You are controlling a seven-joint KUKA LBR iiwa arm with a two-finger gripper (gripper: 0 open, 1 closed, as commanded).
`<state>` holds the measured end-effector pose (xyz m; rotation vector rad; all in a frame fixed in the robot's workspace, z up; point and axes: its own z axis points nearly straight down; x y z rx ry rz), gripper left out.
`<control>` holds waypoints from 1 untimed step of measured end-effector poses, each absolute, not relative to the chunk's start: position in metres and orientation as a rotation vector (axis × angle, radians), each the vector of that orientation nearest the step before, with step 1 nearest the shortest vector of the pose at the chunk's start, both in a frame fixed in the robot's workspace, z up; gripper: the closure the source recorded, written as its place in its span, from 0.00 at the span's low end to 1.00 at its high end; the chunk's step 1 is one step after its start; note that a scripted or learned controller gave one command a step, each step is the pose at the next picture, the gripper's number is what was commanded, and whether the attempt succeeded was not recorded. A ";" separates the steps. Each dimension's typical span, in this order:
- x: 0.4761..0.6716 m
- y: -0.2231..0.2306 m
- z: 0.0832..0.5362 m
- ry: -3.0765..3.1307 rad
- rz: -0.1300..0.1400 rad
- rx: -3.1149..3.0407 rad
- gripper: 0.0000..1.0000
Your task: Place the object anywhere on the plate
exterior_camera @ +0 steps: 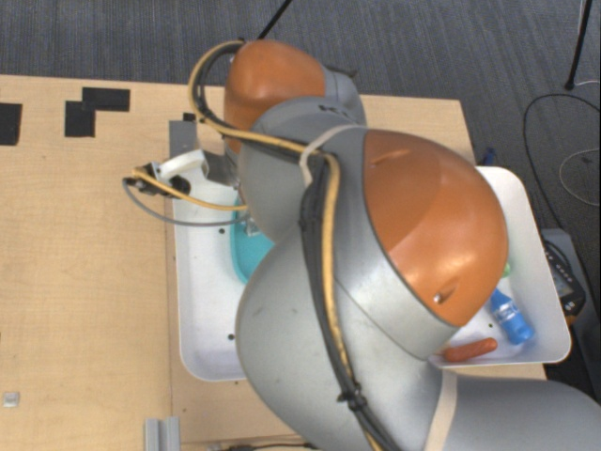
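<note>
A teal plate (246,248) lies in the left white bin (199,280), and only its left edge shows from under the arm. My gripper (222,169) hangs over the far end of that bin, just beyond the plate, with its tips hidden behind the wrist and arm. The arm's grey and orange body covers the middle of the view, hiding whatever is under the gripper. In the right bin (537,252), at its near corner, lie a blue bottle (512,317) and an orange-red object (469,349).
A small green thing (508,271) peeks out beside the arm in the right bin. The wooden bench top (84,280) stretches to the left of the bins, with black marks (94,109) at its far edge.
</note>
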<state>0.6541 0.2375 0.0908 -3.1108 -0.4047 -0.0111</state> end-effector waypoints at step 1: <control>0.655 0.238 0.103 -0.400 -0.015 -3.107 1.00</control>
